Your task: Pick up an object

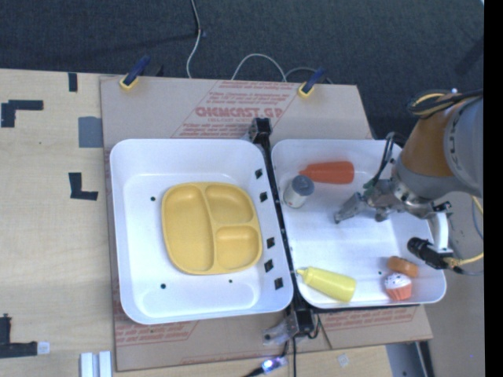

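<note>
- 2 white bins sit side by side: the left bin (134, 210) holds a yellow divided tray (211, 228).
- The right bin (346, 250) holds an orange carrot (328, 173), a yellow bottle (326, 283), a grey-capped jar (298, 191) and a small orange-and-white toy (399, 280).
- The gripper (344, 213) hovers mid-bin, grasping nothing; whether it is released or clenched, I cannot tell.
</note>
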